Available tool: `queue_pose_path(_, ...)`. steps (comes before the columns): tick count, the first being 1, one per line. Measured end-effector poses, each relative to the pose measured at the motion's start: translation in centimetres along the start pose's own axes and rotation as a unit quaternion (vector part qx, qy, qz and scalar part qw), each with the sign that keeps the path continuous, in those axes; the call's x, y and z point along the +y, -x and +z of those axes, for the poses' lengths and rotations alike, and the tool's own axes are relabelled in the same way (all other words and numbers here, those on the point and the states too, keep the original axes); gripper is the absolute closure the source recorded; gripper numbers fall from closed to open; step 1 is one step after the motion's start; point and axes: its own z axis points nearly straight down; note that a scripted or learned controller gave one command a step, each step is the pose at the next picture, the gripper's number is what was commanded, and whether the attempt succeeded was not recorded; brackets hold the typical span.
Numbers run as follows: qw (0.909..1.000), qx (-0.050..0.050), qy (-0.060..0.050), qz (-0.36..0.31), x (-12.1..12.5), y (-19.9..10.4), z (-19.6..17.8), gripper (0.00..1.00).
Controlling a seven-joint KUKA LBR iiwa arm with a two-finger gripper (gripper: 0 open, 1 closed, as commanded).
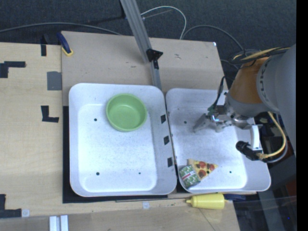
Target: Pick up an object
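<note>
A green bowl (126, 112) sits upright in the upper part of the left bin (82, 177). A pizza slice (204, 167) and a small green packet (188, 175) lie side by side at the front edge of the right bin (240, 177). My gripper (204, 122) hangs low over the upper middle of the right bin, pointing left, well apart from the pizza slice below it. Nothing shows between its fingers.
A yellow mustard bottle (208, 201) lies on the bench just outside the right bin's front rim. A grey pole (137, 28) slants down to the divide between the bins. Cables (269, 143) loop beside the wrist at right.
</note>
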Motion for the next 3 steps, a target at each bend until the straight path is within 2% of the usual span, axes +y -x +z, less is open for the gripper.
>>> queue_pose_path(1, 1.0, 0.001, 0.0, -0.001, 0.0, -0.1, -1.1, 1.0)
queue_pose_path(3, 1.0, 0.0, 0.002, 0.0, 2.1, 0.1, -12.3, 1.0)
